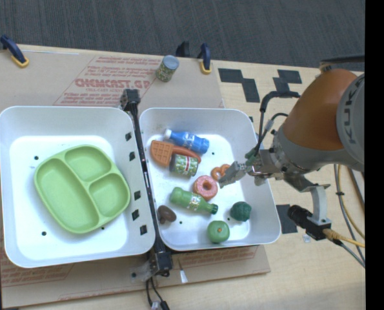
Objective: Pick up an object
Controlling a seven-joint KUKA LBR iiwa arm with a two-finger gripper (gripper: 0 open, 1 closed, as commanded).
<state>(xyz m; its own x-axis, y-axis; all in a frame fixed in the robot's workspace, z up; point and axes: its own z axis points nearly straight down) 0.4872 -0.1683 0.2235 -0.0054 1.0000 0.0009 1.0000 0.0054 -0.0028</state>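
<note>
Currently the gripper (228, 175) hovers in the right bin (246, 124) beside the pink doughnut (206, 186) (an orange pretzel (220, 171) just left), jaws' state unclear.

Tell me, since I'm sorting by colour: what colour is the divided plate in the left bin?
Light green, seen in the camera view: the divided plate.

A light wooden bench (288, 289) carries a brown sheet of board (101, 76) printed with red lettering, fixed at its far edge by blue-handled clamps (204, 58). Black square markings (256, 82) pattern the bench surface. Beyond lies dark grey carpeted floor (114, 11).
</note>
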